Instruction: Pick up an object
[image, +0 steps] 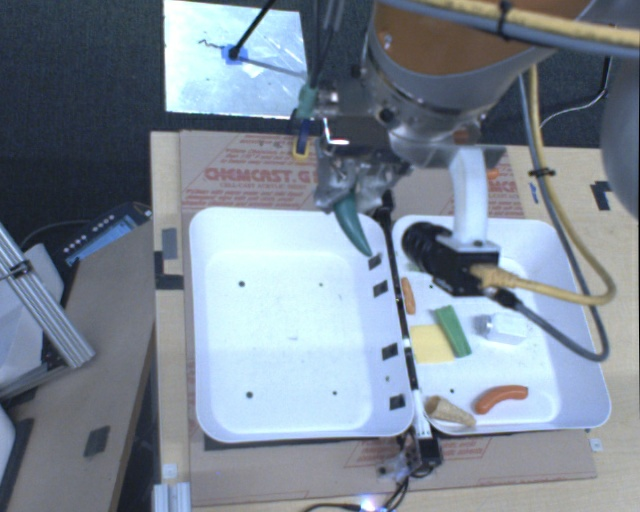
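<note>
My gripper (350, 195) hangs over the far right corner of the left bin (230, 400), close to the divider between the bins. Its fingers are shut on a dark teal, pointed, pepper-like object (354, 228), which dangles tip down, clear of the bin floor. The rest lie in the right bin (585, 395): a small orange piece (407, 296), a yellow square (431, 344), a green bar (451, 330), a clear whitish item (501, 328), an orange sausage shape (499, 398) and a beige cone-like piece (448, 410).
A black device on a white bracket (452, 262) with a yellow cable (560, 294) reaches over the far left part of the right bin. The arm's body (450, 60) looms above the bins' far edge. A grey rail (40, 310) stands at the left.
</note>
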